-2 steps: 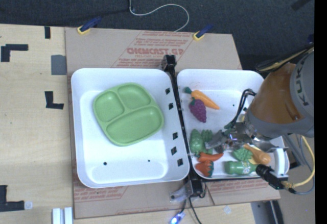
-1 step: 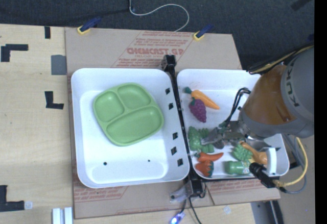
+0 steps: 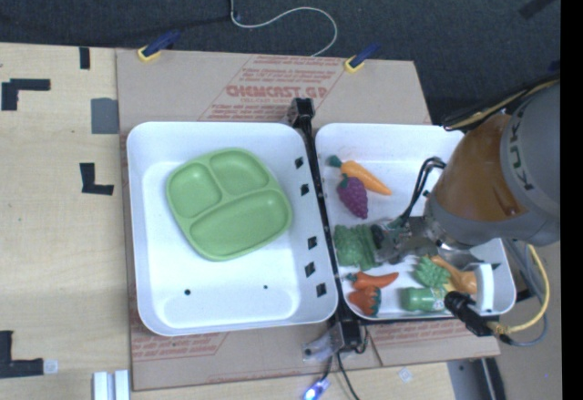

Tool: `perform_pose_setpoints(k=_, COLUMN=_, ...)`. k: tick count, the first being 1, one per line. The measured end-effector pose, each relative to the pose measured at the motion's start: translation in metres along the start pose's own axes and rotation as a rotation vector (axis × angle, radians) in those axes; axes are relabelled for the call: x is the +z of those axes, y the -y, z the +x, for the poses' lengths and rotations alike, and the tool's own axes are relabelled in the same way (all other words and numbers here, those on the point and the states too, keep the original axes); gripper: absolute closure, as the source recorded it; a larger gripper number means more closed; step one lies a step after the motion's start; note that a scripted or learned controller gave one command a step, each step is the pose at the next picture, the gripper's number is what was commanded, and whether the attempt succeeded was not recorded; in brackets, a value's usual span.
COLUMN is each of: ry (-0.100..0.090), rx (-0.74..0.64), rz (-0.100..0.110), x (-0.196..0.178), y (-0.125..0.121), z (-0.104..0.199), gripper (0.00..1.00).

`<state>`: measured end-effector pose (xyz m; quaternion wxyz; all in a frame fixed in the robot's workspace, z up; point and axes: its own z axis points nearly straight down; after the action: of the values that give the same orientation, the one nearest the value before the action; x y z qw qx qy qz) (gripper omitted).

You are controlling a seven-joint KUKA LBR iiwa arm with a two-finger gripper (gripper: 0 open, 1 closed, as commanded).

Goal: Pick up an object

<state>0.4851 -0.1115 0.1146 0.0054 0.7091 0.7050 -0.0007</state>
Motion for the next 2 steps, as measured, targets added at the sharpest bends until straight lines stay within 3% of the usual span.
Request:
perform_pose_setpoints(k=1, ry=-0.009, rx=-0.012, rz=0.0, x=-0.117, y=-0.015, z=0.042, gripper=1.0)
perform_pose_setpoints(k=2, ry=-0.011, rx=-0.015, rz=0.002, x=-0.18, y=-0.001, z=0.105, gripper=1.0)
